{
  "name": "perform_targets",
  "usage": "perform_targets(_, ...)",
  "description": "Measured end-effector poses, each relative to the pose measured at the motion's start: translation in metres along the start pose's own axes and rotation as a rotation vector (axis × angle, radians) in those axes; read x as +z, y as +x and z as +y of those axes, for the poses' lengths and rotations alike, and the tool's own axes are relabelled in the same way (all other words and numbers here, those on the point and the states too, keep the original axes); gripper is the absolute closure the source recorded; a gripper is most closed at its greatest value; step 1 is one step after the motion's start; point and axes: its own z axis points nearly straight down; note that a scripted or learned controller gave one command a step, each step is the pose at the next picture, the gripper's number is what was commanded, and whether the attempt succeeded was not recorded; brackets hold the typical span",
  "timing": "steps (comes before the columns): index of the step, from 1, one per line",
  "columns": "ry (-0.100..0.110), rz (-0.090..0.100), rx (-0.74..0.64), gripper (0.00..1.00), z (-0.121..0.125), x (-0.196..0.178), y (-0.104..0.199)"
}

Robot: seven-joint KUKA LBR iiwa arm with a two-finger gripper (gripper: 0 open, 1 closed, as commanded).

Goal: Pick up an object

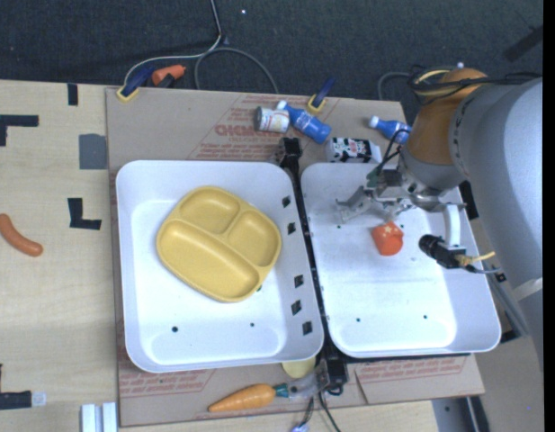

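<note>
Gripper (378,207) hangs low over the upper part of the right bin (412,327), near its back wall, on the end of the grey arm (502,151) with the orange band (436,133). Whether it is released or clenched, I cannot tell; the metal parts at the wrist are too small and mixed together. A small red-orange object (388,238) lies on the floor of this bin, just below the gripper and close to it; if they touch I cannot say. Nothing is seen to be grasped.

In the left bin (142,331) rests a yellow plate (220,241) with three compartments, slightly turned. Behind the bins, on the cardboard (169,115), lie a white and blue bottle (293,120) and a small black and white item (353,149). A carrot (243,398) lies in front of the bins, and a sausage (18,235) lies on the bench far to the left.
</note>
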Motion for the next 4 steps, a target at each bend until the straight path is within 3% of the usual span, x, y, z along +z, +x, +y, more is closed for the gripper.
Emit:
perform_targets(1,0.0,0.0,0.007,0.0,-0.069,-0.002,-0.028)
perform_targets(2,-0.002,-0.003,0.006,0.0,-0.117,-0.002,-0.008)
perform_targets(3,0.002,-0.001,0.001,0.0,-0.059,-0.001,0.036)
perform_targets(4,0.005,0.003,0.003,0.0,-0.011,0.0,0.014)
